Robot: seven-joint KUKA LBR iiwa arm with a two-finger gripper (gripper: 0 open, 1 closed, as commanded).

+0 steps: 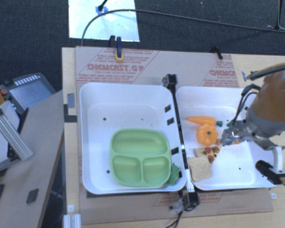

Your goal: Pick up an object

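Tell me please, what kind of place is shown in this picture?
Probably a robotics lab or test bench, not a kitchen. A grey robot arm reaches over two white bins, the food in them looks like toys, such as the orange pumpkin and carrot, and cables run across the dark floor.

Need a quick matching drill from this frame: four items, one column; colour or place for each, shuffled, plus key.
Items:
1. divided plate
2. toy carrot
3. toy pumpkin
4. bread slice

Descriptions:
A. tan, by the right bin's front-left corner
B. green, left bin
C. long, orange, farthest back in the right bin
D. round, orange, next to the gripper

Pairs: 1-B, 2-C, 3-D, 4-A
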